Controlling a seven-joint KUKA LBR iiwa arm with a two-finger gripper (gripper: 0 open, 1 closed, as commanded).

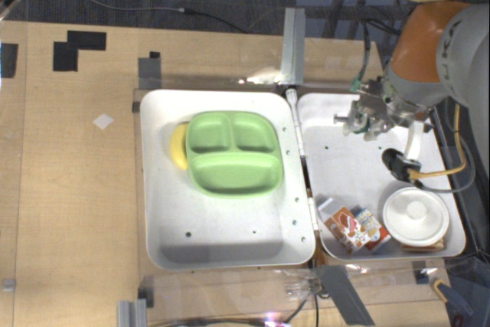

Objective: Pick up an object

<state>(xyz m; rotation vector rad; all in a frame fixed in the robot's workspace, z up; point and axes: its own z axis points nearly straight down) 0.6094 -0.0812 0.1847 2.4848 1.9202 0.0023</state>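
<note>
2 white bins [164,241]; pincer [366,121] hovers over the right one, grip state unclear.

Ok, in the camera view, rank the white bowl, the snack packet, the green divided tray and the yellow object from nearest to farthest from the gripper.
From the gripper, over the right bin's upper part:
1. White bowl, right bin, lower right corner.
2. Snack packet, right bin, bottom edge; close to the bowl's distance, slightly farther.
3. Green divided tray, left bin, upper middle.
4. Yellow object, tucked under the tray's left edge.
</note>
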